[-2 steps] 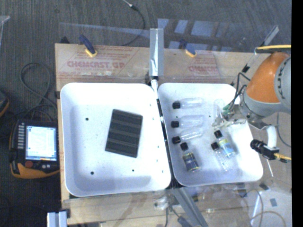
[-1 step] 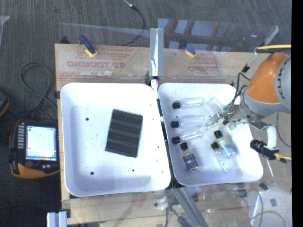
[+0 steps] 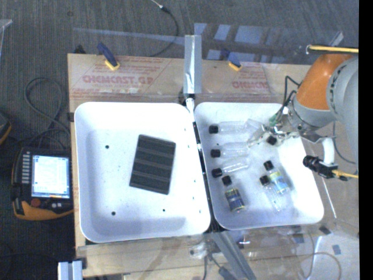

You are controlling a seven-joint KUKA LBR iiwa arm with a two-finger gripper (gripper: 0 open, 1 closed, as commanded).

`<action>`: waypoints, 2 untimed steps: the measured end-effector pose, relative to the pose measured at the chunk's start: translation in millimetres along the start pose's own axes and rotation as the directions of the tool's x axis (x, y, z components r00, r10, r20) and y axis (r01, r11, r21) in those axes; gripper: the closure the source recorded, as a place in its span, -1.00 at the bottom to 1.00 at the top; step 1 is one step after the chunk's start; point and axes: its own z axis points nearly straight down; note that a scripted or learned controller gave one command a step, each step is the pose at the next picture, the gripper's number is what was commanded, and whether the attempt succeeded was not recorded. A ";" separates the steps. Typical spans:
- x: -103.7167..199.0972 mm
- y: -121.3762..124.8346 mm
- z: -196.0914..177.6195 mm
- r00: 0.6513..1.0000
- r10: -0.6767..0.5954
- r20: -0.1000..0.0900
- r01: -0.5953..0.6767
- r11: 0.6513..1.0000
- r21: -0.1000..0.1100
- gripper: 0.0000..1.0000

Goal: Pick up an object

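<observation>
We saw the gripper (image 3: 273, 128) low over the far right part of the right bin (image 3: 315, 212), among several clear black-capped bottles (image 3: 233, 150) lying there. We could not tell how it was set. A dark ridged block (image 3: 152, 164) lay in the left bin (image 3: 93, 214).

The grey arm with its orange band (image 3: 326, 89) is cut off by the right edge. Its hand (image 3: 274, 130) is small and blurred against the clear plastic bottles (image 3: 236, 150), whose see-through bodies barely separate from the right white bin (image 3: 315, 206).
</observation>
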 end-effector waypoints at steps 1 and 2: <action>-2.5 19.8 0.8 0.999 -0.036 0.000 0.036 0.999 0.004 -1.00; -5.9 16.6 -6.5 0.999 -0.037 0.005 0.037 0.999 0.012 1.00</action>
